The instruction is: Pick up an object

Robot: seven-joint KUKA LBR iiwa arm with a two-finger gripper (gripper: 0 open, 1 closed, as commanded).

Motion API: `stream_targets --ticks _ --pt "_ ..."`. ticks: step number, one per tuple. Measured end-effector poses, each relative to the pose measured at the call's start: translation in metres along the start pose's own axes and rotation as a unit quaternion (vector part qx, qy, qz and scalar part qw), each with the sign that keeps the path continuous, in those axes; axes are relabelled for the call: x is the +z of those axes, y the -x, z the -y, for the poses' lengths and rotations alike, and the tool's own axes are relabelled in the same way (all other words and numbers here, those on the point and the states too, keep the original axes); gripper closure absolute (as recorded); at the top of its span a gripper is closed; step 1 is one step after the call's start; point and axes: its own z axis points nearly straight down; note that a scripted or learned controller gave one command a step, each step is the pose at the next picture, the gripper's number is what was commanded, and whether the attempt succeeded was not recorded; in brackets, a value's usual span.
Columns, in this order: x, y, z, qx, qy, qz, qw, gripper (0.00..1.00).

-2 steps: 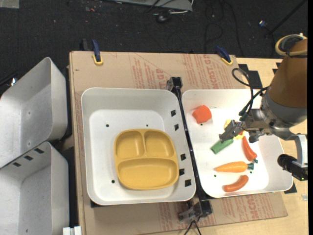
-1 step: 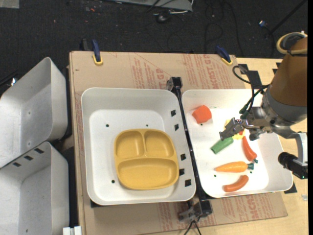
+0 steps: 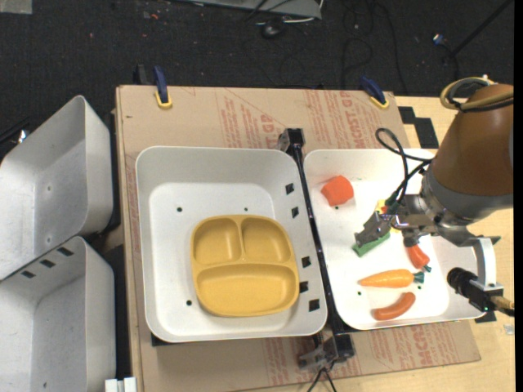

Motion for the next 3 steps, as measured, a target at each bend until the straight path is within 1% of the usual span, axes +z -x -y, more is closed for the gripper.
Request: stream_targets --ticks 1,2,3 --pt "0.056 0.004 0.010 0.001 0.000 0.000 1.0000 0.00" --pt "0.120 0.005 0.009 0.000 -0.001 0.000 1.0000 0.00" --pt "0.106 0.005 0.008 0.001 0.002 0.000 1.0000 1.00"
